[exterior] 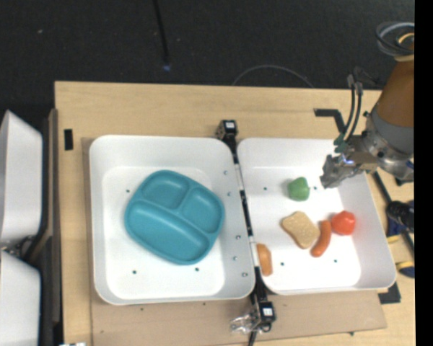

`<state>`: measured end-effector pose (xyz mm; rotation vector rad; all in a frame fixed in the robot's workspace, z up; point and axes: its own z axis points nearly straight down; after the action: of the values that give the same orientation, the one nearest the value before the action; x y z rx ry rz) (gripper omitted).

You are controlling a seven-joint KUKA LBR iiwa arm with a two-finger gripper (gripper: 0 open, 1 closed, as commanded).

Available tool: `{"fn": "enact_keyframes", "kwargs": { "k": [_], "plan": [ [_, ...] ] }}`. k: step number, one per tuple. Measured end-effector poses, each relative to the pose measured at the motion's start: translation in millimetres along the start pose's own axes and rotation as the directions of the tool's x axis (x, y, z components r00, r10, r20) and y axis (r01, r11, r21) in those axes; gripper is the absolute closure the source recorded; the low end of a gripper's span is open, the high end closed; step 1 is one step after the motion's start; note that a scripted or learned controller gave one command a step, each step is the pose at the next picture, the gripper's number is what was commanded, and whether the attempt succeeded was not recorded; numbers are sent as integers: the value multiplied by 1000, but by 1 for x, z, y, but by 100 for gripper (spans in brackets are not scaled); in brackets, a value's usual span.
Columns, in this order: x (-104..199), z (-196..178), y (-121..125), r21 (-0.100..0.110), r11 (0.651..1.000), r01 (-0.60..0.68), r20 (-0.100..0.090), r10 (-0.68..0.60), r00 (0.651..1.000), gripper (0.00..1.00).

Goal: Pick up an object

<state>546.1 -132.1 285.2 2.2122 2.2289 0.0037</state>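
The right bin [274, 280] holds a small green object [298, 188], a tan bread slice [300, 229], a red tomato-like piece [343, 223], an orange-red sausage [322, 239] and an orange carrot-like piece [263, 259] against its left wall. My gripper [334, 172] hovers over the upper right part of this bin, a little to the right of and above the green object. Nothing shows between its fingers.
The left bin [115, 280] carries a teal divided plate [174, 215]. A black clamp [226, 129] sits at the top of the seam between the bins, another clamp [258, 314] at the bottom. White boxes [14, 193] stand off the bench's left edge.
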Motion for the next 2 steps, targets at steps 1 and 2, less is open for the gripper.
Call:
{"fn": "enact_keyframes", "kwargs": {
  "k": [1, 2],
  "plan": [
    [46, 9, -9, 2, 1000, -2, 1, 2, 1000, 100],
    [97, 5, -7, 1, 1000, 1, -1, -1, 1000, 100]
  ]
}}
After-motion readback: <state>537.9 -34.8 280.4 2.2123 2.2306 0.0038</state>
